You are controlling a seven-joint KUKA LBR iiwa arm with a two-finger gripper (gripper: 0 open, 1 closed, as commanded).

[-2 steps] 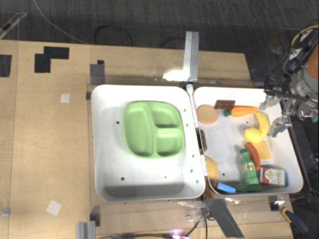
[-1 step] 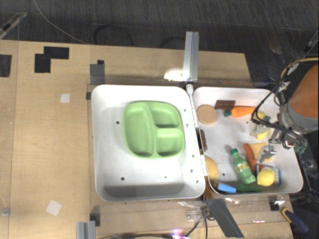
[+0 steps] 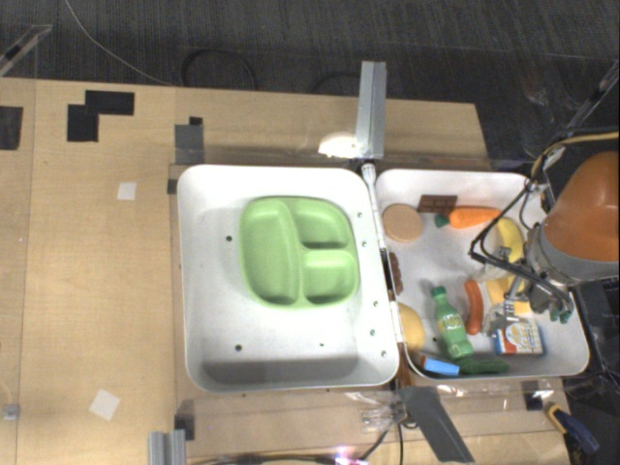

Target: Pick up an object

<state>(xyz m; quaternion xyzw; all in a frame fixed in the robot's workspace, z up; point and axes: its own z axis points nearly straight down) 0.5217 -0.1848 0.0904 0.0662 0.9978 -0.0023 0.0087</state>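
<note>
Two shallow white bins were seen side by side on the wooden bench. In the left bin (image 3: pixel 208 260) a green divided tray (image 3: pixel 295 250) was laid, its compartments bare. The right bin (image 3: pixel 417 187) was crowded with small toy items: a round tan disc (image 3: pixel 403 223) at the far left, a brown block (image 3: pixel 437 203) just beyond it, an orange carrot (image 3: pixel 473 218) to the right of the block, and a yellow banana (image 3: pixel 508 236) near the carrot's right end. Nearer in the bin, a green bottle (image 3: pixel 449 323) was found beside a red sausage (image 3: pixel 473 305), with a yellow rounded piece (image 3: pixel 412 327) against the bin's left wall, a blue piece (image 3: pixel 440 365) and a dark green piece (image 3: pixel 481 364) along the near wall, and a small printed carton (image 3: pixel 519 337) toward the near right. The arm (image 3: pixel 584 223), grey with its orange band, was reached in from the right over the right bin, and the gripper (image 3: pixel 513 303) was placed low among the items, just above the carton and right of the sausage. Whether it was spread or pressed together could not be told, and no object could be seen lifted clear of the bin.
</note>
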